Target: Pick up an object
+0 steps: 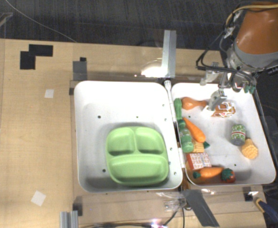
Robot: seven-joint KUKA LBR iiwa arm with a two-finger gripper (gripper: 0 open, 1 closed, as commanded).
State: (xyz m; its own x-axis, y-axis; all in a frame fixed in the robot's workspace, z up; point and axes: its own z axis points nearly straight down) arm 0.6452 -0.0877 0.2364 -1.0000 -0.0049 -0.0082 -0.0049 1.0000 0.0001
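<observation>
Currently, end effector [219, 99]: low in the right bin [264, 141], upper part; grip state cannot tell.
Nearest thing: chicken leg [194, 103], just beside it at 9 o'clock.
Long axis: 3-to-9 o'clock.

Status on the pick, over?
End effector low over right white bin, far end. Nearest: orange-and-white packet, tan drumstick toy. Nothing visibly held. Green divided tray sits in left bin.
</observation>
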